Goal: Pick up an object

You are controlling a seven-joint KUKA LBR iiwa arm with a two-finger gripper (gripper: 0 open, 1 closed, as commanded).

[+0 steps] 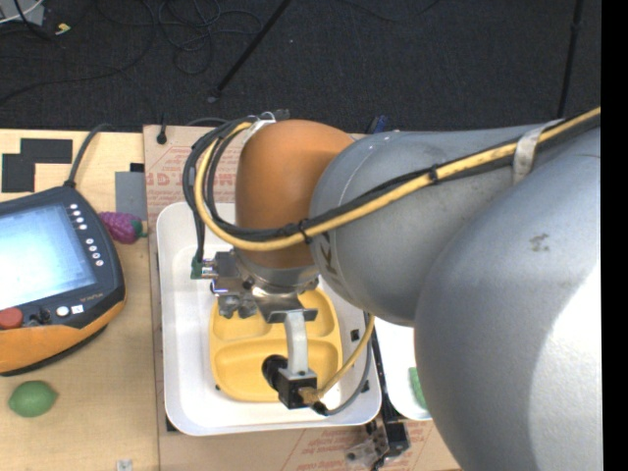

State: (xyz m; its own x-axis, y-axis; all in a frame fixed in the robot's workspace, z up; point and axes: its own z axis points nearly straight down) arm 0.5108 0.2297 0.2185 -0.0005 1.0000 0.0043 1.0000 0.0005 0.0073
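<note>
The tool (263, 307) hung low inside a white bin (182, 361), directly above a yellow divided tray (235, 361) that lay flat on the bin's floor beneath it. The wrist hid the tool's grip, so I could not tell whether it was open or closed. Well away from the tool, outside the bin, a green ball (33, 398) rested on the worktop (128, 400).

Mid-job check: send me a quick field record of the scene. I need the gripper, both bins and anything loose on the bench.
gripper: over the left bin, above the yellow tray; grasp cannot be told
left bin: holds the yellow tray
right bin: mostly hidden by the arm; a green item shows at its edge
bench outside bins: purple item by the left bin's far corner; green ball; teach pendant
</note>
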